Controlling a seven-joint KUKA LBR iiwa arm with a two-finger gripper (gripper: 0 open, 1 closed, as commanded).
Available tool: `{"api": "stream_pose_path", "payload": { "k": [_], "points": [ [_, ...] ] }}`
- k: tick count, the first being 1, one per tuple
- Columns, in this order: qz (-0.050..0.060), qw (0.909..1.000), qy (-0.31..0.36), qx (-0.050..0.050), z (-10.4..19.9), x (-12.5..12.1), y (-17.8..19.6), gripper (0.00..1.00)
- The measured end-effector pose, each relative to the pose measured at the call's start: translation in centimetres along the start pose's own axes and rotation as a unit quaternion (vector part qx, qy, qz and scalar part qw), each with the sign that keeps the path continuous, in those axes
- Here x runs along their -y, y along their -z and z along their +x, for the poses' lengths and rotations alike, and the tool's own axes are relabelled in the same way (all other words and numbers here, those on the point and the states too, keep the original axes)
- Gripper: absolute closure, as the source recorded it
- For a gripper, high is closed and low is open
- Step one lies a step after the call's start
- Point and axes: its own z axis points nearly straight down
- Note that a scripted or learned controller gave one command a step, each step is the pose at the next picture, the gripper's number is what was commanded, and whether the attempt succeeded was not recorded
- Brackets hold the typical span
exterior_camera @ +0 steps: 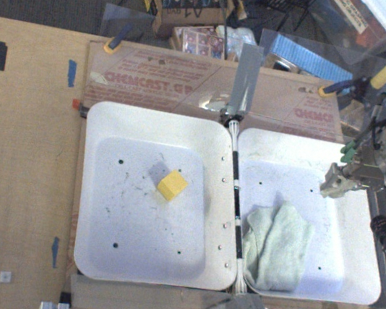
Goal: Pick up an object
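A small yellow block (172,185) lies in the left bin (108,136), near its middle. A crumpled pale green cloth (278,246) rests in the right bin (354,287), against the divider side. My gripper (335,183) hangs over the right bin's far right part, up and to the right of the cloth and apart from it. Nothing shows between its fingers.
A cardboard sheet (211,91) lies behind both bins, held by clamps. A grey metal post (245,78) stands at the seam between the bins. Boxes and clutter sit beyond the bench. Bare wooden bench top (6,177) stretches to the left.
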Motion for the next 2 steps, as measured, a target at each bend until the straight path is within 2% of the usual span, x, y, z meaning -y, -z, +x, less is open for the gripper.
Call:
{"api": "stream_pose_path", "payload": {
  "k": [1, 2],
  "points": [
    [-0.001, 1.0, 0.001, 0.001, 0.1, -0.1, 1.0, 1.0],
    [0.001, 0.9963, -0.086, 0.0, 3.6, 0.0, -10.9, 1.0]
  ]
}}
